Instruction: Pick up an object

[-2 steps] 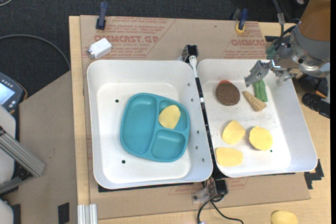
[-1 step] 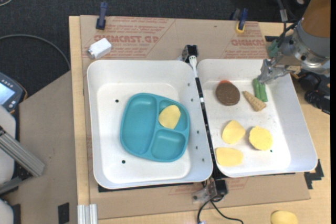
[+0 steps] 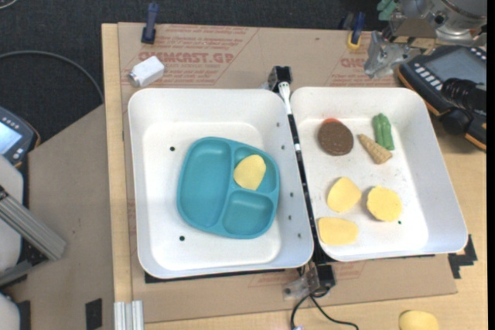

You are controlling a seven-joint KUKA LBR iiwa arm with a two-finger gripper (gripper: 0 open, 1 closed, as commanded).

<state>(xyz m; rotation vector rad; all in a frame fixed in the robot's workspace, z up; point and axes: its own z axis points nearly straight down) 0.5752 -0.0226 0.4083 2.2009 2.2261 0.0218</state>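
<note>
Nearest the camera, in the right white bin, lie three yellow chip-like pieces: one at the front edge, two just behind it. Further back sit a round brown patty, a tan cone-shaped piece and a green pod, its long axis running front to back. In the left white bin, a teal divided plate holds one yellow piece.

Farthest, beyond the right bin's back rim, the gripper hangs above the bench, holding nothing; whether its tips are spread or pressed together cannot be told. The green pod and cone lie closest, almost straight toward the camera from the gripper and lower down, so the coming move is probably a short advance and descent.
</note>
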